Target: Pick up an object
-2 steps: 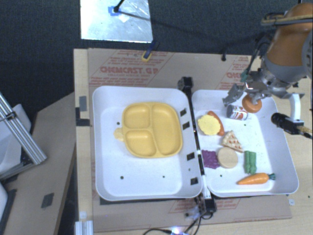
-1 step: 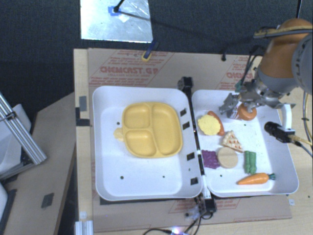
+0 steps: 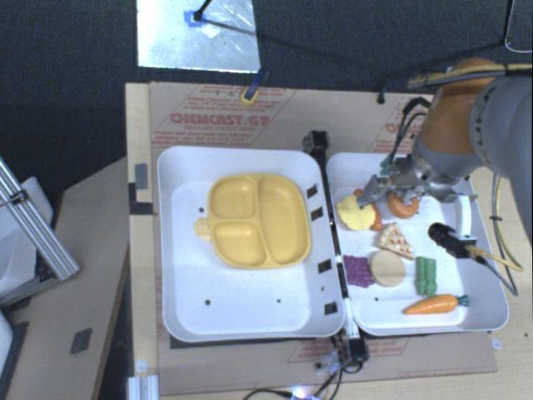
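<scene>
The right bin [image 3: 491,307] holds several toy foods. A yellow piece [image 3: 356,215] lies near its left wall, with a small red-orange piece [image 3: 376,220] at its right side. An orange round piece [image 3: 405,207] sits just right of those. My gripper [image 3: 389,195] hangs low over the bin's back part, right above the gap between the yellow and orange pieces. Nothing visibly sits in its grasp. In front of it lie a pizza slice [image 3: 395,241], a beige disc [image 3: 387,267], a purple piece [image 3: 358,271], a green pod [image 3: 425,275] and a carrot [image 3: 434,304].
The left bin [image 3: 183,307] carries a yellow divided plate [image 3: 254,220]. A black hinge strip [image 3: 331,223] runs between the two bins. The arm [image 3: 466,115] crosses above the right bin's back right corner.
</scene>
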Motion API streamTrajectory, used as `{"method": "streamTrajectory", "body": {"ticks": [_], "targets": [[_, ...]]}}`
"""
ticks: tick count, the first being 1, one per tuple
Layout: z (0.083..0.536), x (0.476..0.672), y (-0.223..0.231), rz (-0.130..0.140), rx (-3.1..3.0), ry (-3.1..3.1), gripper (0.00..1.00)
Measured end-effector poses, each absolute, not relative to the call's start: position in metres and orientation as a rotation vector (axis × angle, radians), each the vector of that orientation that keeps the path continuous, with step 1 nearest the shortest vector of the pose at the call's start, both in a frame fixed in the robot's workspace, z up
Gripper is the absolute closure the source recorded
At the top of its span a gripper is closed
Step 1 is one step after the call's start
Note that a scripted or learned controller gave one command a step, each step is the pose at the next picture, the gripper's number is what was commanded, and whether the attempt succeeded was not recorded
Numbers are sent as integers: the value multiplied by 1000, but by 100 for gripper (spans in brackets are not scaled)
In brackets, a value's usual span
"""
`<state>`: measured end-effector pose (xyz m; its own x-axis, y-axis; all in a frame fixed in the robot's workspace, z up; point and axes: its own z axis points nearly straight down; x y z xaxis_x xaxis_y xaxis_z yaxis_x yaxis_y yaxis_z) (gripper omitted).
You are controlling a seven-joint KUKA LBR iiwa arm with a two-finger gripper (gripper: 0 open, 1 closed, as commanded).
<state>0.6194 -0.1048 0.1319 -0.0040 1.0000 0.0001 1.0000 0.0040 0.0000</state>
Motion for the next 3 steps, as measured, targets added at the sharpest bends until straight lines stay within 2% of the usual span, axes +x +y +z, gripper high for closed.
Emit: {"method": "streamTrajectory", "body": {"ticks": [1,2,3], "targets": [[99,622,-105,-6,-2223,-2225,0],[113,626,-107,-17,-2234,-2235,100],[169,617,-110,-4,-2224,-2223,100]]}}
